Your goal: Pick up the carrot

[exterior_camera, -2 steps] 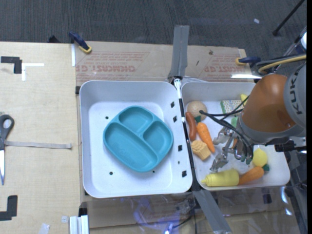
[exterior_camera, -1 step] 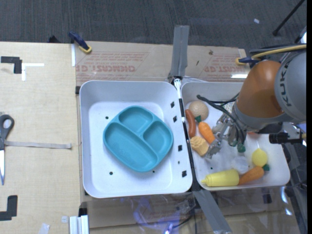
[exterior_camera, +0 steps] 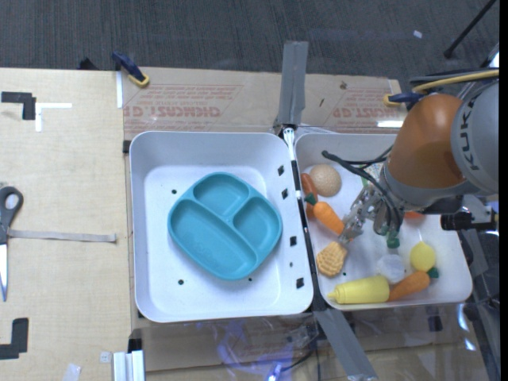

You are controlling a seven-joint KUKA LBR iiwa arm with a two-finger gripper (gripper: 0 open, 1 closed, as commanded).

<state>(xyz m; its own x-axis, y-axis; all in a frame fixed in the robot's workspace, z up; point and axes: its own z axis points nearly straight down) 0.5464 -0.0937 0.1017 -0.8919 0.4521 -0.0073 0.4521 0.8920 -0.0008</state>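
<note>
The arm reached in from the right, w/ its end effector (exterior_camera: pixel 367 217) low over the right bin (exterior_camera: pixel 452 292); fingers pointed down-left — whether spread or closed, I could not tell. The carrot (exterior_camera: pixel 327 215) lay near the bin's left wall, just beside the end effector's tip, nothing visibly gripped. An egg (exterior_camera: pixel 324 179) sat above it; a waffle cookie (exterior_camera: pixel 331 258) below; a yellow bottle (exterior_camera: pixel 361 290), a 2nd carrot (exterior_camera: pixel 409 284) and a lemon (exterior_camera: pixel 422 255) lay along the front. The left bin (exterior_camera: pixel 151 292) held a blue divided plate (exterior_camera: pixel 225 225); scissors (exterior_camera: pixel 6 221) lay on the tabletop (exterior_camera: pixel 63 173).
</note>
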